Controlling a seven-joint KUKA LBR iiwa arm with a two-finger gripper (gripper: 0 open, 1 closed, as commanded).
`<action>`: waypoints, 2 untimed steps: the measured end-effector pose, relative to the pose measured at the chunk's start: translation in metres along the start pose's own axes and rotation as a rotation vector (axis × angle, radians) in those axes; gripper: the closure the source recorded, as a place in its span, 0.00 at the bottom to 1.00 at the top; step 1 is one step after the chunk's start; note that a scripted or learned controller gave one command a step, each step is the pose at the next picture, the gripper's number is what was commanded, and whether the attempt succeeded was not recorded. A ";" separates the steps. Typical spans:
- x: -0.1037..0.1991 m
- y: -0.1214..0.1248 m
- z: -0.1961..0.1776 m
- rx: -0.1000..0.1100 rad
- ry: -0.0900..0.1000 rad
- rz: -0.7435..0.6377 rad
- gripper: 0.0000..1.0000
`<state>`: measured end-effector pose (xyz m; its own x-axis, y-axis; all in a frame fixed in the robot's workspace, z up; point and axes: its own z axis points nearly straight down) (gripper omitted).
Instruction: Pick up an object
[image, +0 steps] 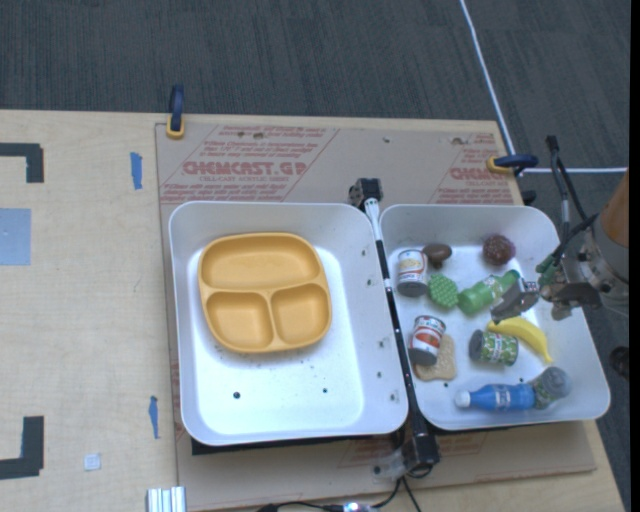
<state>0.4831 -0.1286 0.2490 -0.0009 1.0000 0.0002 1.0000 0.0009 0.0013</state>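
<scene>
We see a pale wood bench (80, 330) on dark grey carpet (300, 50), bearing two white bins. The left bin (190, 300) holds a yellow divided plate (265, 290). Over the right bin (590, 385), the gripper (528, 297) hangs above a banana (527, 333); its jaws seem spread, holding nothing.

Pale wooden bench (80, 320) with blue tape, dark grey carpet (300, 50) beyond.
</scene>
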 end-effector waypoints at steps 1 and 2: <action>-0.002 -0.003 0.115 -0.002 -0.001 0.001 0.00; 0.009 0.003 0.137 -0.026 -0.013 0.004 0.00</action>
<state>0.4862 -0.1199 0.1121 0.0030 0.9999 -0.0132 0.9996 -0.0027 0.0270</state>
